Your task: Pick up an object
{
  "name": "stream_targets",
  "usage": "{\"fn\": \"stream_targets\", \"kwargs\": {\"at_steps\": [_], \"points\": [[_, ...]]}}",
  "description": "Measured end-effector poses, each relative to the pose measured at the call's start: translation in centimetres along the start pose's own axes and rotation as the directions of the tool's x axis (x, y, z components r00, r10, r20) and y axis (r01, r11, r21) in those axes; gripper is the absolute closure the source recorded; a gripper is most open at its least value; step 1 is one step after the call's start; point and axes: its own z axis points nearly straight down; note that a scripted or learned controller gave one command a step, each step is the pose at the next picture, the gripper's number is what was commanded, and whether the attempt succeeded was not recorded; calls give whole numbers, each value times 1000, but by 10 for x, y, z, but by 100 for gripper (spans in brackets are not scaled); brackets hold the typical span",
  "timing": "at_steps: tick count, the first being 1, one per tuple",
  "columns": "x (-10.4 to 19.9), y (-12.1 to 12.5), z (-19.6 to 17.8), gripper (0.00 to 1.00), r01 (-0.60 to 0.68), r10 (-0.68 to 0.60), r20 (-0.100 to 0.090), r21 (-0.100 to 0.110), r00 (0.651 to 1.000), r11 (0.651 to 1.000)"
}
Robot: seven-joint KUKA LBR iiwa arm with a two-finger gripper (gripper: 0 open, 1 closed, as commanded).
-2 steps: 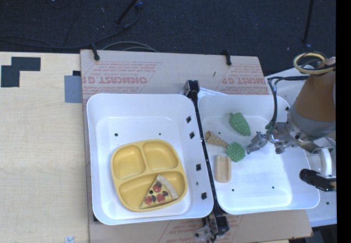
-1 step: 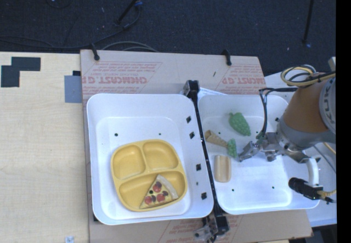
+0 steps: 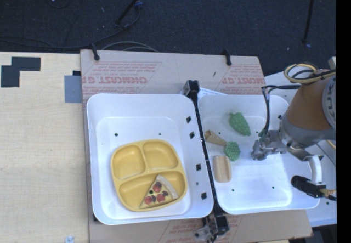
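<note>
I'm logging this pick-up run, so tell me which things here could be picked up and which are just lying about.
For the job:
tool, low in the right bin
two green toy vegetables
tan wedge
tan block

Just lying about:
yellow divided plate in the left bin
toy pizza slice on that plate
cardboard sheet

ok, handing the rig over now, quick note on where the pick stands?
Gripper: low in the right bin, nothing visibly held.
Right bin items: green piece toward the far side, a smaller green piece, a tan wedge and a tan block near the divider.
Left bin: yellow tray with a pizza slice in its near compartment.
Done: no pick yet. Left: grasp and lift one item.
</note>
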Motion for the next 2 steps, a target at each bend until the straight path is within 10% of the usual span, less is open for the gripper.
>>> {"fn": "stream_targets", "kwargs": {"at_steps": [2], "points": [[9, 5, -108, 100, 7, -7, 3, -9, 1000, 1000]]}}
